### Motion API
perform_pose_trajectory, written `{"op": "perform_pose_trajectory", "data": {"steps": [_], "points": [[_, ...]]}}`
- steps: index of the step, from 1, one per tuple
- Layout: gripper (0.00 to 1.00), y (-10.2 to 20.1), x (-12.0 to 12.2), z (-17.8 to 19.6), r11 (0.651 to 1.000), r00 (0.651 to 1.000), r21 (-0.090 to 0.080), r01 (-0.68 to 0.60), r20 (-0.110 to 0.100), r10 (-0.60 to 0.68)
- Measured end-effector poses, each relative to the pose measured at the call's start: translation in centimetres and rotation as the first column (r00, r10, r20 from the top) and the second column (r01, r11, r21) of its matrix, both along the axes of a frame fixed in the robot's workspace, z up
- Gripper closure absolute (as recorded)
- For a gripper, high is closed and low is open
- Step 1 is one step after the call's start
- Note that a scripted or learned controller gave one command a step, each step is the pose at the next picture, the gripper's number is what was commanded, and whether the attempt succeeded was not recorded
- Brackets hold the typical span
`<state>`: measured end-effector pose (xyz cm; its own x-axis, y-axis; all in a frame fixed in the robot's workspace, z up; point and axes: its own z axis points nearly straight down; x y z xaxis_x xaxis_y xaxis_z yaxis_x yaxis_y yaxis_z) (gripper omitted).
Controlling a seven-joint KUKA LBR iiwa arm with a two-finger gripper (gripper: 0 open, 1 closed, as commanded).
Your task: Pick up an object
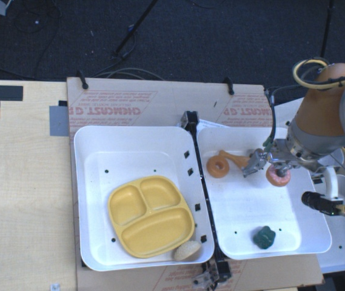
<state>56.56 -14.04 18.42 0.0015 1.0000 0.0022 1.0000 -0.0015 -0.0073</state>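
The right bin (308, 238) holds three objects. An orange-brown ring with a short handle (222, 164) lies at its upper left. A pink ring (278, 176) lies near the right wall. A dark green lump (264, 237) sits near the front. My gripper (263, 161) hangs low over the right bin's upper middle, between the orange-brown ring and the pink ring. The pink ring is right against the gripper's lower right side, partly covered by it. I cannot tell whether it is touched.
The left bin (93, 162) holds a yellow divided plate (151, 217), with a beige oval piece (188, 250) at its front right corner. A black divider (199, 180) runs between the bins. The grey arm (321, 126) covers the right bin's far right side.
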Motion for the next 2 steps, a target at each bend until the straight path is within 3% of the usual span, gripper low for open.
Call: {"op": "perform_pose_trajectory", "data": {"steps": [1,2], "points": [[0.0,0.7,-0.4,-6.2,1.0,1.0,0.001,0.0,-0.002,0.0],[1.0,0.6,-0.4,-4.9,1.0,1.0,0.0,0.005,0.001,-0.005]]}}
